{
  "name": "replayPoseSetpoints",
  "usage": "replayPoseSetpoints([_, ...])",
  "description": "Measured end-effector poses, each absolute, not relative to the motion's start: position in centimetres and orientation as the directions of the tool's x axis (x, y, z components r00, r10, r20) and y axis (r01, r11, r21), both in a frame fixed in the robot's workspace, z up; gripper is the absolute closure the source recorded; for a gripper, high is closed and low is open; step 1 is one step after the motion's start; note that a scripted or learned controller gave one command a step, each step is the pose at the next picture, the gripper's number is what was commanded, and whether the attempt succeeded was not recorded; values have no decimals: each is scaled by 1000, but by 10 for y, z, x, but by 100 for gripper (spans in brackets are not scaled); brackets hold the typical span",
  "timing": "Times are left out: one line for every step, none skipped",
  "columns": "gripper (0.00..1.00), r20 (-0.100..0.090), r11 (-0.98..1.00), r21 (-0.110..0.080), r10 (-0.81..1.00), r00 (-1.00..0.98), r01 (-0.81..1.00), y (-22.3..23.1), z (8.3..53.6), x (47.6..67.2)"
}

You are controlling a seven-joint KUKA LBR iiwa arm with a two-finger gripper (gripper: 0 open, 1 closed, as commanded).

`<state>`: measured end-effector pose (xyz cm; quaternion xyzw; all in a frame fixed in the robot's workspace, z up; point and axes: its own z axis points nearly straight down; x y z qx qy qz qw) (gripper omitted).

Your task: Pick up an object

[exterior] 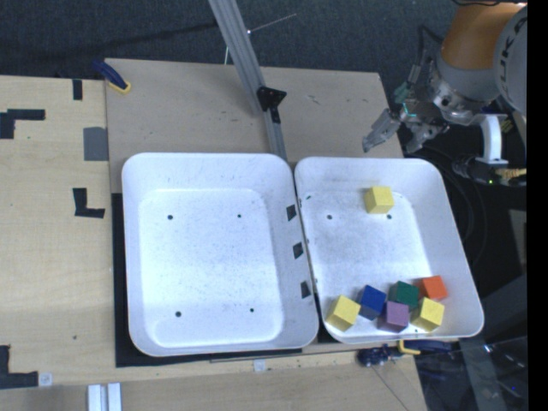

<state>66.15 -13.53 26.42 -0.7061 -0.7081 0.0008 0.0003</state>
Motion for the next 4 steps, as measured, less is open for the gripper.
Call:
replayPoseSetpoints([0,-1,2,-2,1000,-2,1000,-136,264,661])
replayPoseSetpoints([0,0,2,-8,1000,-2,1000,-132,200,657])
replayPoseSetpoints([0,0,2,-8,1000,-2,1000,-128,142,646])
replayPoseSetpoints([0,-3,3,17,1000,-3,1000,-128,119,652])
